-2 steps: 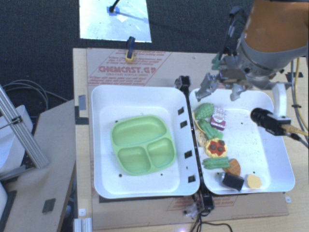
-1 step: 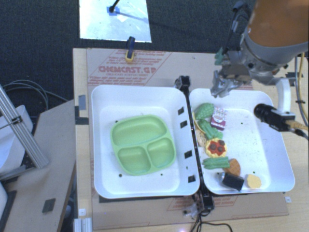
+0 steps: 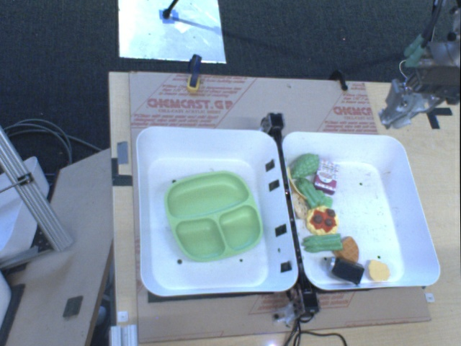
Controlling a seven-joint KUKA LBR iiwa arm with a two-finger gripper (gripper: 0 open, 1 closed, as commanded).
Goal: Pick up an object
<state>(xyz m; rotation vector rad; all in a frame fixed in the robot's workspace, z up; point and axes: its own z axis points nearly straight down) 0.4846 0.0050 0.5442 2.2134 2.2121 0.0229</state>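
Note:
Small toy foods lie along the left side of the right bin (image 3: 403, 193). Among them are a leafy green piece (image 3: 304, 166), a white and red packet (image 3: 328, 175), a yellow round with red spots (image 3: 321, 220) and a green pod (image 3: 322, 243). Nearer the front sit a brown biscuit (image 3: 348, 249), a black block (image 3: 347, 270) and a yellow disc (image 3: 378, 270). My gripper (image 3: 398, 111) hangs beyond the far right corner of that bin, over the bench board, well apart from all of them. Nothing shows in it.
The left bin (image 3: 155, 186) holds a light green divided plate (image 3: 212, 215). Black clips line the wall between the bins (image 3: 281, 200). A yellow clamp (image 3: 194, 76) grips the board's far edge. A shiny sheet (image 3: 171, 20) lies beyond, and a metal frame (image 3: 29, 193) stands at the left.

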